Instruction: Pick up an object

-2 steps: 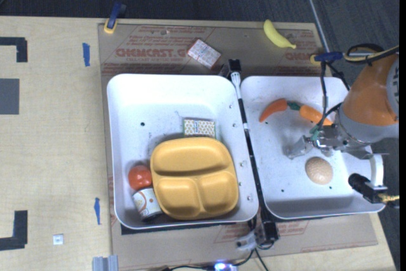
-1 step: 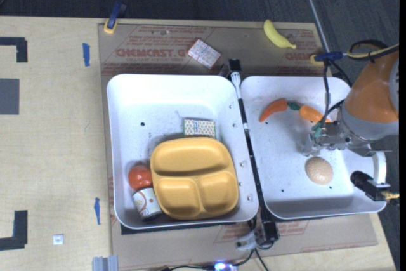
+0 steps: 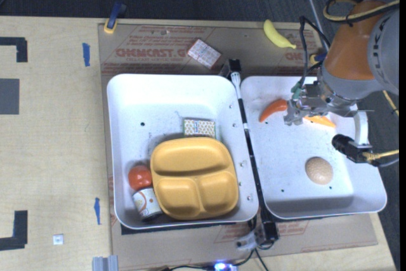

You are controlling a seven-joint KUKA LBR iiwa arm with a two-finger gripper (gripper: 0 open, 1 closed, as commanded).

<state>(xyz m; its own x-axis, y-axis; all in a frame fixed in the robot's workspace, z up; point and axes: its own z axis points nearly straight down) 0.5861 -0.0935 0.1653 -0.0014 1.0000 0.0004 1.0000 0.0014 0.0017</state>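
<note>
Overhead cam, slanted (both bins (image 3: 120, 136))

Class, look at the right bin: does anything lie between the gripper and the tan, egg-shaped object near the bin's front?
Nothing visible does. The gripper sits by the orange pieces at the back of the right bin; bare white floor separates it from the tan, egg-shaped object.

Grey arm (image 3: 380, 54), orange band, black cables

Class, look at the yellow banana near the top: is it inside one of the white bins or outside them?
Outside. The banana lies on the cardboard beyond the far rim of the right bin, touching neither bin.
</note>
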